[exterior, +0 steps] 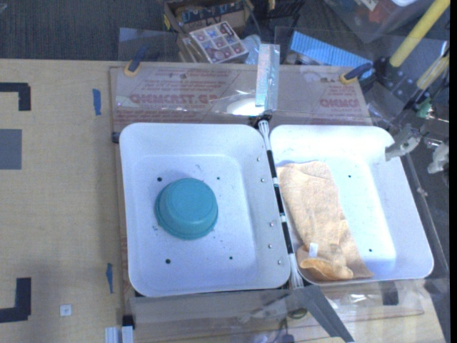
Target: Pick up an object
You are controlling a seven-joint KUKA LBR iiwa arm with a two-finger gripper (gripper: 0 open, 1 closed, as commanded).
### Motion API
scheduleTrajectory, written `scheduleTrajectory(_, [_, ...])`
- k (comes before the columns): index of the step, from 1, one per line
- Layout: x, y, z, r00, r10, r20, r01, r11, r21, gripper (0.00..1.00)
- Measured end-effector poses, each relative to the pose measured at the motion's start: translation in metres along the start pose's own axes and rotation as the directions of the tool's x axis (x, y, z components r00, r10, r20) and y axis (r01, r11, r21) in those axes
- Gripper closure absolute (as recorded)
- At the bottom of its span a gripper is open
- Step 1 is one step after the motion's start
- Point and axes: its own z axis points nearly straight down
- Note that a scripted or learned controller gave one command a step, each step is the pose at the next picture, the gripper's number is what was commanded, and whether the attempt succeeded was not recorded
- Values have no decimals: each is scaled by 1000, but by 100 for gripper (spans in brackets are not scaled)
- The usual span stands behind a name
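**Claw parked at far right rim, nothing in it**

While the arm sits off at the right edge of the camera view, the gripper (414, 147) hangs above the upper right corner of the right bin (400, 213), just outside its rim. Two pale finger shapes show there, spread apart with nothing between them. I read the claw as open and empty.

Candidates for the pick:
- Teal bowl (186, 207), upside down, resting in the middle of the left bin (143, 156). Round, so no long axis to line up with.
- Tan cloth (318, 209), lying flat along the left side of the right bin, close against the divider between the bins. Its long axis runs from the far end of the bin toward the near end.
- Small yellowish object (325, 266) at the near end of the cloth, touching or resting on it. Too blurred to name.

Relation that matters: from the claw, everything lies to the left and nearer the camera. The cloth is the closest target, down and left across open bin floor. The bowl is well apart, over the divider in the other bin.

Judgement: the pick has not begun. A reach for the cloth is the shorter move; pinching across its narrow width looks easier. The bowl's smooth dome may slip from two fingers.
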Motion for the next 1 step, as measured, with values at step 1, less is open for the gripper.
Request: scheduleTrajectory(1, [45,-1,91,955,298,0,-298,955,6,0])
